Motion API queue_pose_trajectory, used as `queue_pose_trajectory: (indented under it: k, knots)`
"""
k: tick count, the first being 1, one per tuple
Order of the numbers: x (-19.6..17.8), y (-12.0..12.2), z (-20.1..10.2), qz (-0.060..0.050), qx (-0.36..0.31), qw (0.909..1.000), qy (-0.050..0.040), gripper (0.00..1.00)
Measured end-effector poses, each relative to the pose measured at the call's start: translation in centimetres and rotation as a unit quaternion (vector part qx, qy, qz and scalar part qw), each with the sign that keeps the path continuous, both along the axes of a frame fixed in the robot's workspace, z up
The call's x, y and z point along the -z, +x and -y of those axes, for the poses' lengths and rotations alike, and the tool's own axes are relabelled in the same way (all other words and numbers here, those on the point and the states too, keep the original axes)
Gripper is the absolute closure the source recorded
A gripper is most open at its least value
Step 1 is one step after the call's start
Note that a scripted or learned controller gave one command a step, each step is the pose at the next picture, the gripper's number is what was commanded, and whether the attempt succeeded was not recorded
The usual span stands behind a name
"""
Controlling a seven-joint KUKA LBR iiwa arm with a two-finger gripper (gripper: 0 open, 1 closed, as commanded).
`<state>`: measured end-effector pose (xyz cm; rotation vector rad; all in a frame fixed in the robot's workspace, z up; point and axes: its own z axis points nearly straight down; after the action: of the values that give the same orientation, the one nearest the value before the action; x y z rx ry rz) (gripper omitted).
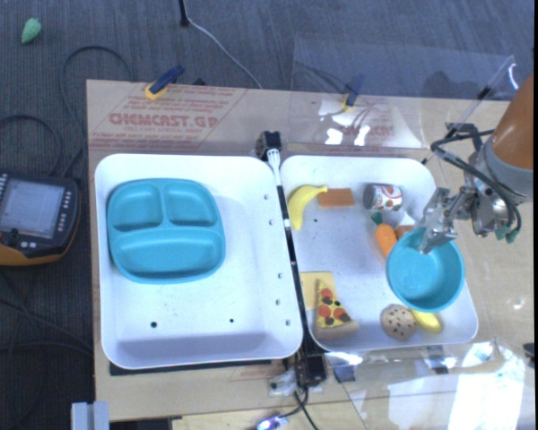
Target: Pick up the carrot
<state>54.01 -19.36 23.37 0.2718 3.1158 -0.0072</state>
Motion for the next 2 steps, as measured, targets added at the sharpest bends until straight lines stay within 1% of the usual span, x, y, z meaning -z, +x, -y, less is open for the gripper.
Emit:
queue_pose_trajectory:
  k: [1,2]
  knots:
    - [13.4,-2.7,-3.5,0.026,-0.113,0.9932,-0.0064,1.0]
    - [14.0,-3.8,-3.5,0.009,-0.113,0.9936,-0.0019,0.0]
